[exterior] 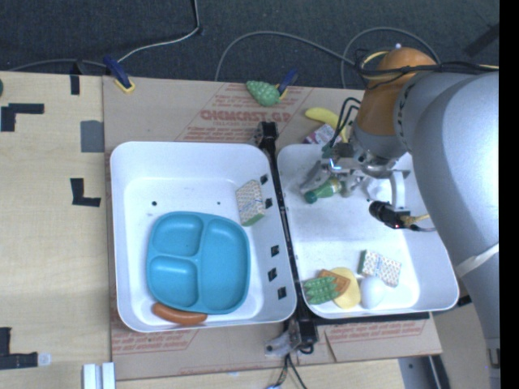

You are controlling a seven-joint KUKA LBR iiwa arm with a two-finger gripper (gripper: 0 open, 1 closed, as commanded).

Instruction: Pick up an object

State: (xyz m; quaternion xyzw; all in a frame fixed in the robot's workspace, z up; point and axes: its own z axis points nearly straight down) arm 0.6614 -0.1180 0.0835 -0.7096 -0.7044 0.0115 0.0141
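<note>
While our tool (339, 171) hangs low in the right bin (422, 294), a green bottle (319, 191) lies just left of it, slanting; we cannot tell its state.

Floor: dark grey carpet (122, 6) along the far edge, crossed by thin cables (195, 10).
Surface: pale wood (40, 217), black tape marks (81, 193) at its left.
Covering: brown cardboard sheet (162, 116) with red print.
Light: even, soft.

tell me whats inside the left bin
The left bin holds a blue divided plate, an orange sausage-like piece at the plate's near edge, and a small patterned block. Anything beneath the plate is hidden.
</note>
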